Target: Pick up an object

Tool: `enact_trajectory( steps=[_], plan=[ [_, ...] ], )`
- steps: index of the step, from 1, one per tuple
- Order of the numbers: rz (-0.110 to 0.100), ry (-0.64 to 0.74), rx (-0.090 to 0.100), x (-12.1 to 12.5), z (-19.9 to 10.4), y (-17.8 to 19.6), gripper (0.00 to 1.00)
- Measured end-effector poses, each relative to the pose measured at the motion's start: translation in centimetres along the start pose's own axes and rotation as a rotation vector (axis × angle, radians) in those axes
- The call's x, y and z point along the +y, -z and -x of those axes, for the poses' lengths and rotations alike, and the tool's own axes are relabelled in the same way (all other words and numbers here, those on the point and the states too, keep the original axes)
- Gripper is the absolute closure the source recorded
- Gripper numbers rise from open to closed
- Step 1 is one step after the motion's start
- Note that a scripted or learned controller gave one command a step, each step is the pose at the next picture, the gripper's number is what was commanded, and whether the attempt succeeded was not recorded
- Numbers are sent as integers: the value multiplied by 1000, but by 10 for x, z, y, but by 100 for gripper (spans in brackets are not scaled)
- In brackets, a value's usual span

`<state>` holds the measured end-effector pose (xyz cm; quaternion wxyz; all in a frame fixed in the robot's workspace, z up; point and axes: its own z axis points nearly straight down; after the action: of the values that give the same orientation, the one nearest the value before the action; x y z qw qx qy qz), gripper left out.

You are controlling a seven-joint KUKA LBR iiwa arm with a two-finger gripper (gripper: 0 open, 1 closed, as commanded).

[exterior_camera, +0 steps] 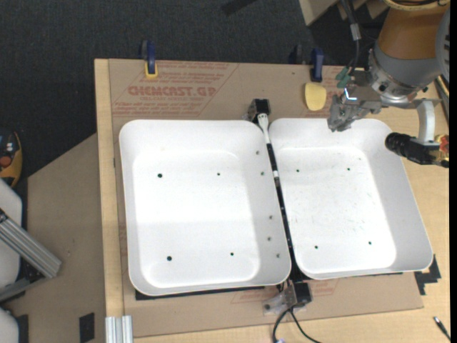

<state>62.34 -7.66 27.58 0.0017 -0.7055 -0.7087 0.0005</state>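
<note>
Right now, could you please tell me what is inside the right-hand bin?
The right bin shows a bare white floor with four small dark dots. The gripper hangs over its far rim, covering that strip. A pale yellow object lies outside, beyond it.

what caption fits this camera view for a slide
Arm's gripper at the far rim of the right bin, a yellow object outside it.

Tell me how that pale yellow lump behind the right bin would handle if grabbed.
The yellow lump looks small and rounded, so probably light and apt to roll or skid on the board. Its matte surface suggests foam or sponge, likely squashing under the end effector.
</note>
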Motion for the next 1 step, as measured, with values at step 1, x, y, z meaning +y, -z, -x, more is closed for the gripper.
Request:
enact_trajectory(
  steps=[1],
  plan=[
    [7,5,0,3,-115,24,100]
  ],
)
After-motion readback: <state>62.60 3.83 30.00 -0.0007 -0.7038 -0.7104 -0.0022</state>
